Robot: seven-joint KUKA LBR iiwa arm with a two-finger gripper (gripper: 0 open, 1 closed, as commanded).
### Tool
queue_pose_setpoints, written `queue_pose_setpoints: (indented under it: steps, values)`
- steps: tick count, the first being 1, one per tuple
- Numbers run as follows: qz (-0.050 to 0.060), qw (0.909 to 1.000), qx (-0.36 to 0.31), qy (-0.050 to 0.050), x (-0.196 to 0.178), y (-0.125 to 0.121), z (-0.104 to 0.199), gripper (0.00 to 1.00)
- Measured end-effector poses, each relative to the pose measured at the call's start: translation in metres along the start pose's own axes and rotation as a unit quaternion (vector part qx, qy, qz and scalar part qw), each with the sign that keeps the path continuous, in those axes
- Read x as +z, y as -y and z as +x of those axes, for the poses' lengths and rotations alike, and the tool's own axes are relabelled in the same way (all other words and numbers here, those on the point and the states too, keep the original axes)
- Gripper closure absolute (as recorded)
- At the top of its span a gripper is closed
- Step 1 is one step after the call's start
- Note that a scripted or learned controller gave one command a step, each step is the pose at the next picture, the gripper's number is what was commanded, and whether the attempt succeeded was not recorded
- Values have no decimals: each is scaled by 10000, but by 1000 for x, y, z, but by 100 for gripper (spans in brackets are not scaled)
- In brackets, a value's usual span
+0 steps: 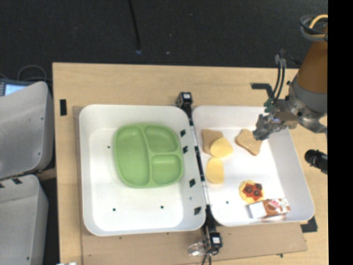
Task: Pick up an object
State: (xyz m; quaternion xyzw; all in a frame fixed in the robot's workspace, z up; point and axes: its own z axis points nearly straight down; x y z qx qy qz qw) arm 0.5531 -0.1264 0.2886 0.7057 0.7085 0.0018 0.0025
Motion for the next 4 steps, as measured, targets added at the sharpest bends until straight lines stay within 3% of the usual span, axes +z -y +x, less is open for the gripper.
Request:
queue_pose_setpoints:
  steps: [4]
  values:
    - [26, 10000, -22, -13, 21, 5, 199, 100]
